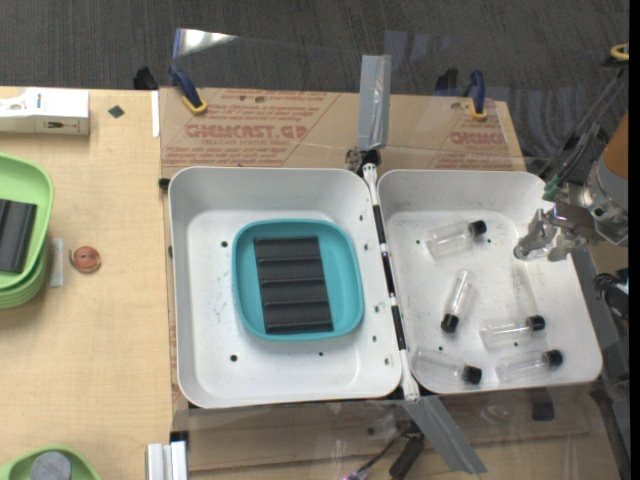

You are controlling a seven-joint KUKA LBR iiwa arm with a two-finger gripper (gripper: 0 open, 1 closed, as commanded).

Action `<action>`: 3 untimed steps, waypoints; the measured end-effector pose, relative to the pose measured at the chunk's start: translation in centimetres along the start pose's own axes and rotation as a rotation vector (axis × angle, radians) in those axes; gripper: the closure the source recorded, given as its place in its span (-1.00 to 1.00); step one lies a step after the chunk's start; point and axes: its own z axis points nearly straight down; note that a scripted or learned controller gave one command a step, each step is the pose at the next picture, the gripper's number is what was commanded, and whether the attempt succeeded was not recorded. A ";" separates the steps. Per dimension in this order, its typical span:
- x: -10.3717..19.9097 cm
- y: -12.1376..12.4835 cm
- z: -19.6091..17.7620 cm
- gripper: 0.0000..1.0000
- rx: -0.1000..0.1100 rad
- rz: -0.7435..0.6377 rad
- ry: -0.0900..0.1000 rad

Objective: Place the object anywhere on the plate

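Note:
Several clear vials with black caps lie in the right bin: one at the back, one in the middle, and others near the front. A teal plate with a dark ridged insert sits in the left bin. My gripper hangs over the right bin's right side, above the floor and to the right of the back vial. It is open, with nothing between its fingers.
A raised divider runs between the two bins. Cardboard with blue clamps stands behind them. On the bench to the left are a green tray, a white box and a small reddish disc.

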 end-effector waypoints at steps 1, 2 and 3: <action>6.3 -4.7 4.4 1.00 0.002 -0.084 0.001; 9.9 -9.7 1.1 1.00 0.002 -0.140 0.001; 16.7 -11.4 -1.2 1.00 -0.001 -0.208 0.000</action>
